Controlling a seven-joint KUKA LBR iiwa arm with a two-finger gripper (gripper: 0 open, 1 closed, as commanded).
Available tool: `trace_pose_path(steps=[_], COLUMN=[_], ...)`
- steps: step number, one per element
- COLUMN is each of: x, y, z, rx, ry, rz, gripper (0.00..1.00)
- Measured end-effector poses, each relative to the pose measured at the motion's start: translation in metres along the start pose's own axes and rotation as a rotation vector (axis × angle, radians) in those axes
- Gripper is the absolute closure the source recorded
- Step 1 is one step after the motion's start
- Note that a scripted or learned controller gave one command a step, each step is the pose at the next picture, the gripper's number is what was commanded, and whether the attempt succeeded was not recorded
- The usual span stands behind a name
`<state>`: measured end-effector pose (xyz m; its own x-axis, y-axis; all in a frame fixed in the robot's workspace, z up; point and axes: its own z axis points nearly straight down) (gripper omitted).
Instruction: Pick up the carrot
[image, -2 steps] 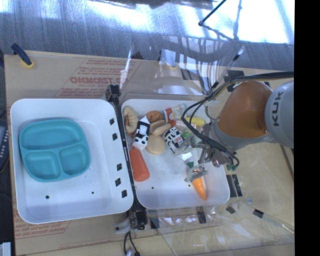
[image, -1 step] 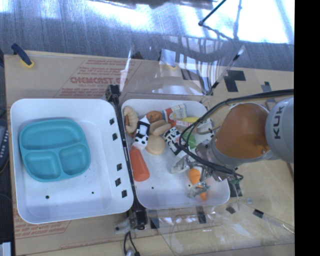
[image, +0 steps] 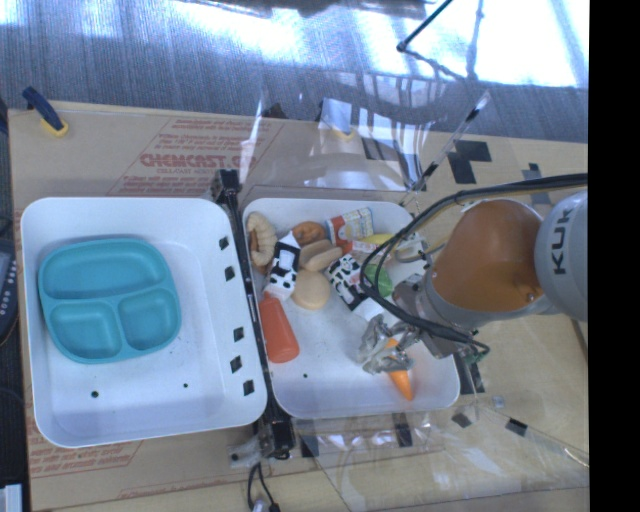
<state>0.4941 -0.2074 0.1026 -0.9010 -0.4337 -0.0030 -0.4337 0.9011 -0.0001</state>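
The carrot (image: 401, 381) is a small orange cone near the front right corner of the right bin (image: 330, 400), tip pointing toward the bin's front wall. My gripper (image: 386, 348) is directly over its thick end, reaching in from the right under the orange wrist band (image: 487, 257). The metal fingers (image: 372, 350) stand on either side of the carrot's upper part, and orange shows between them. The carrot's lower half sticks out below the fingers, close to the bin floor.
In the right bin, an orange-red bottle (image: 279, 328) lies at the left wall, and cow-patterned toys (image: 345, 276), bread-like pieces (image: 311, 289) and a small carton (image: 352, 225) crowd the back. The left bin (image: 60, 410) holds a blue divided plate (image: 108, 297).
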Motion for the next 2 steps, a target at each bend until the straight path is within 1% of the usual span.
trace_pose_path(steps=[1,2], x=[0.003,0.003], y=[0.0,0.0], z=[0.003,-0.026], rx=[0.002,0.002], ry=[-0.001,-0.001], rz=[-0.282,-0.586], gripper=[1.0,1.0])
